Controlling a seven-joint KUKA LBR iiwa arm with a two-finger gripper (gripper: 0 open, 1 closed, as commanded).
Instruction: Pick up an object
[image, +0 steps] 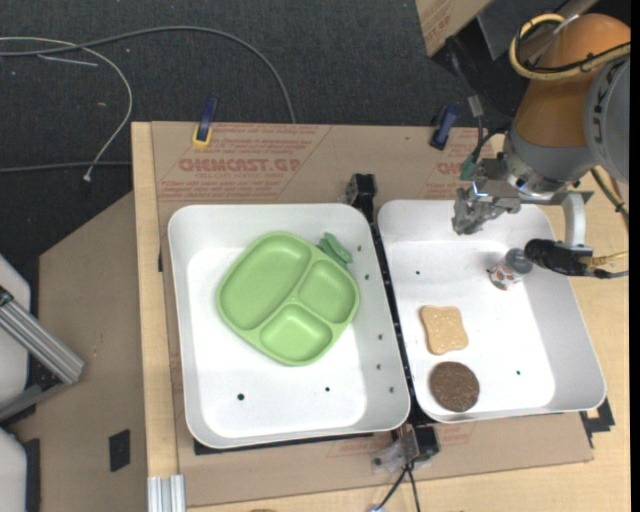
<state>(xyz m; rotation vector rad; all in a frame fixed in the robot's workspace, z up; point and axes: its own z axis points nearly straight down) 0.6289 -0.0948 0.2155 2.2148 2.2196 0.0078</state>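
the tabletop (250, 160) is covered by a flat sheet of brown cardboard with faded red print, and it carries both bins side by side. the left bin (200, 400) is a shallow white tray with rounded corners and a smooth, matt floor. the right bin (540, 340) has the same make and shape and sits just beside it, rim against rim.

my arm (560, 100) comes in from the right, a rounded orange band above a grey wrist, over the far end of the right bin.

in the left bin lies the plate (270, 290), pale green smooth plastic, a soft-cornered square turned at a slant, split into one long well and two smaller ones.

in the right bin, near the front edge, lies the disc (454, 385), round, dark brown and rough-grained. just behind it, close but apart, lies the toast (443, 329), a tan, flat slice with rounded corners.

my tool (472, 222) hangs over the far left corner of the right bin, grey metal; i cannot tell whether it is spread or pressed together, and i see nothing in it.

the leaf (335, 249), a small dark green scrap, touches the plate's far right edge.

the knob (510, 270), a tiny grey and red lump, sits right of my tool, well behind the toast.
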